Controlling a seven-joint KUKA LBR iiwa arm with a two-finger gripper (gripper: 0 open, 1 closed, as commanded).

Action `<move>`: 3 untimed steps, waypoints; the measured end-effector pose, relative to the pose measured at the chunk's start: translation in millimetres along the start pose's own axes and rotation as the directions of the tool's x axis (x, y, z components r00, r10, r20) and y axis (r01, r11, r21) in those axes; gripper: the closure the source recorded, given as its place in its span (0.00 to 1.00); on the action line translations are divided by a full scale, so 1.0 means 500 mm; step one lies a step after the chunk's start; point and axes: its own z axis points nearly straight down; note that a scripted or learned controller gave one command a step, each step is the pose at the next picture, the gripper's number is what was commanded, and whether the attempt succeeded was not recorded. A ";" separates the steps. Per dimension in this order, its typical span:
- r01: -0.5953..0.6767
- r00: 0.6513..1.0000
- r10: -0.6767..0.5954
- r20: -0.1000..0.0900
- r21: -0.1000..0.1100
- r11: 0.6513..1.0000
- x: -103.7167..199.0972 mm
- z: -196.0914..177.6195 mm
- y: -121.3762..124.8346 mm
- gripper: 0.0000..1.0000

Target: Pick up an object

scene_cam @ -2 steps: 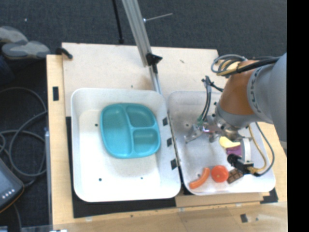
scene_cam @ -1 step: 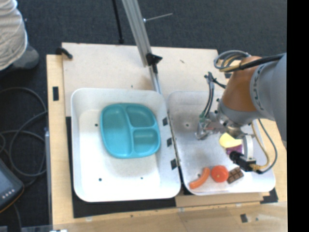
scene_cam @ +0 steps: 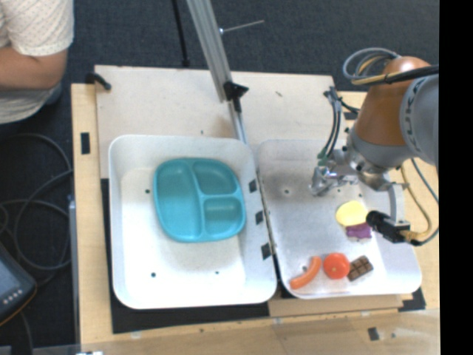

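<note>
My gripper [scene_cam: 322, 181] hangs over the upper middle of the right bin [scene_cam: 295, 220], with its metal fingers pointing down at bare bin floor. Nothing shows between them. To its lower right lie a yellow lemon-like piece [scene_cam: 351, 214] and a small purple piece [scene_cam: 359, 231]. Near the bin's front edge lie an orange carrot-like piece [scene_cam: 306, 272], an orange-red round piece [scene_cam: 336, 265] and a brown chocolate-like block [scene_cam: 360, 267].
A teal divided plate [scene_cam: 199, 200] sits in the left bin [scene_cam: 133, 272]. A slanted metal pole [scene_cam: 214, 50] rises behind the bins. A person in a pale shirt [scene_cam: 33, 35] stands at the top left. Cables [scene_cam: 414, 213] trail from the arm's wrist.
</note>
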 end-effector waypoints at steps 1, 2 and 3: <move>0.001 1.000 -0.001 0.000 -0.001 1.000 0.007 -0.127 0.011 1.00; -0.002 1.000 0.002 0.000 0.009 1.000 0.004 -0.077 0.011 1.00; 0.005 1.000 -0.005 -0.003 0.005 1.000 0.104 -0.107 0.028 1.00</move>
